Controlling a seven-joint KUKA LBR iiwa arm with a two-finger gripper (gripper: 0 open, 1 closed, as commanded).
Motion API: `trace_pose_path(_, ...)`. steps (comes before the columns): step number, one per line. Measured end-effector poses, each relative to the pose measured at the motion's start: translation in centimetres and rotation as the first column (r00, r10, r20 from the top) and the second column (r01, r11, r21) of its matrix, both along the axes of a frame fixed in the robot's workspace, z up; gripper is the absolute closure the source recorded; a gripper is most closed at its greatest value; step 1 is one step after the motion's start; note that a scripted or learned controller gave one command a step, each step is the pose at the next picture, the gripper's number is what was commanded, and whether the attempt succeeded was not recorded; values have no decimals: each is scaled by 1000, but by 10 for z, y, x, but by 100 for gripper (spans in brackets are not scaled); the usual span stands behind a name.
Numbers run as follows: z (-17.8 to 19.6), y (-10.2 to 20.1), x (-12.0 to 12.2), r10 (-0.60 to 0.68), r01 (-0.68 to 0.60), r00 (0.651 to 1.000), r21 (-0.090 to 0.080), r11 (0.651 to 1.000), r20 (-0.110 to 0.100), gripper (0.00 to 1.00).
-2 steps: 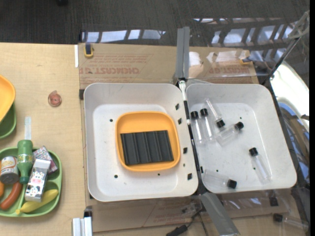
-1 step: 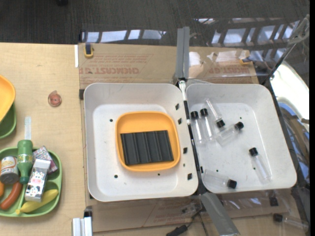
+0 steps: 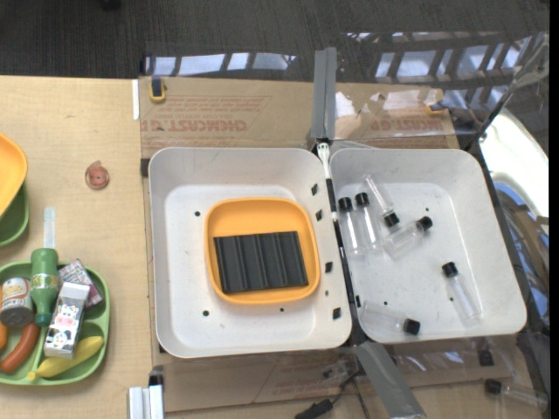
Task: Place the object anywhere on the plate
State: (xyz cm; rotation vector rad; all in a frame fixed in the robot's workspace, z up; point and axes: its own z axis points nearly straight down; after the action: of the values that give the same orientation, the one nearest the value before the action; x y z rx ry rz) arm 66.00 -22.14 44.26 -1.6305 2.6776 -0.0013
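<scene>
Wooden tabletop (image 3: 70, 120) filled the left side, with a cardboard sheet (image 3: 218, 120) under the two white bins. Left bin (image 3: 175, 260) and right bin (image 3: 419, 286) sat side by side, touching along their inner edges. Orange plate (image 3: 262, 209) lay flat in the middle of the left bin. Black ribbed slab (image 3: 262, 262) lay flat on the plate, inside its rim, roughly centred and a little toward the near edge. Green tray (image 3: 98, 321) at the far left held toy food, with a green bottle (image 3: 44, 282) standing in it. Part of a yellow bowl (image 3: 10, 177) showed at the left edge. Clear vials with black caps lay scattered in the right bin: two side by side (image 3: 351, 225) near the inner wall, one (image 3: 403, 236) near the middle, one (image 3: 461, 291) toward the right wall, one (image 3: 389, 319) at the near edge. Small pink disc (image 3: 97, 175) sat alone on the tabletop. End effector state: could not tell, released or clenched.
</scene>
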Motion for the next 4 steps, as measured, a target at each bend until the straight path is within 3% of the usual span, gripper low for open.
trace_pose_path(1,-27,0,0,273,-273,962,1,962,-3,0)
trace_pose_path(2,-60,1,0,491,-491,871,1,871,-3,0)
trace_pose_path(3,-72,3,0,662,-662,750,0,750,-2,0)
trace_pose_path(4,-99,7,0,802,-802,597,0,597,-2,0)
